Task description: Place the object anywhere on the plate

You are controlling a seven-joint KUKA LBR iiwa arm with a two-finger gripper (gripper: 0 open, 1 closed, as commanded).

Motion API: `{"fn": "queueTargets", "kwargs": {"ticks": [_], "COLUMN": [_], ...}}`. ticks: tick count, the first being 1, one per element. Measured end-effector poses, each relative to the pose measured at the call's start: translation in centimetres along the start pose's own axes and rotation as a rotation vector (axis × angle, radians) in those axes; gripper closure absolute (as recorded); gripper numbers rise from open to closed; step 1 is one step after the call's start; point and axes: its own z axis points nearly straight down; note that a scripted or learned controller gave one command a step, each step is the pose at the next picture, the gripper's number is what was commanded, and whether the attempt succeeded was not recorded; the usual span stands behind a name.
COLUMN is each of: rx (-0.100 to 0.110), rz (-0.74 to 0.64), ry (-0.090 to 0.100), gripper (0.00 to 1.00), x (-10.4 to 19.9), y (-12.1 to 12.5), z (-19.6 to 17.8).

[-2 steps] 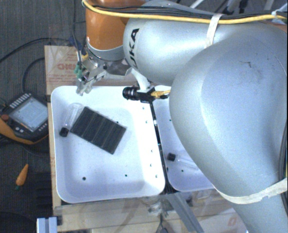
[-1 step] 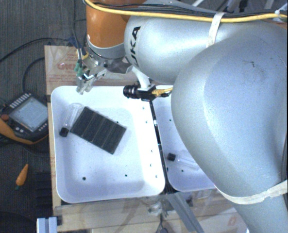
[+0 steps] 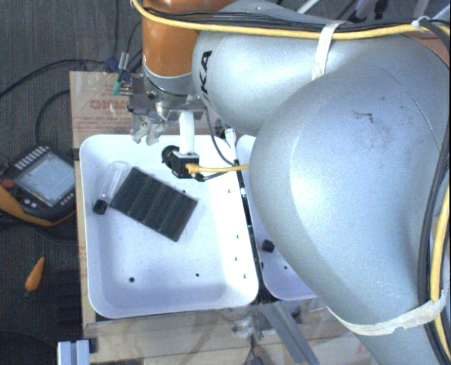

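Arm (image 3: 324,166) hides the right bin (image 3: 282,280); fingers (image 3: 144,134) too blurred to tell, above the plate (image 3: 152,203)

The bench (image 3: 84,101) bears two white bins (image 3: 164,280) side by side.

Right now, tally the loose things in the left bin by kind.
Dark ribbed plate: 1
Clear tube with black cap: 1
Total: 2
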Motion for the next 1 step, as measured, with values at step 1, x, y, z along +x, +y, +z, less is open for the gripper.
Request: {"fn": "queueTargets", "kwargs": {"ticks": [1], "rx": [-0.003], "rz": [-0.451], "ry": [0.002], "gripper": [1.0], "x": [1.27], "y": [0.58], "z": [0.6]}}
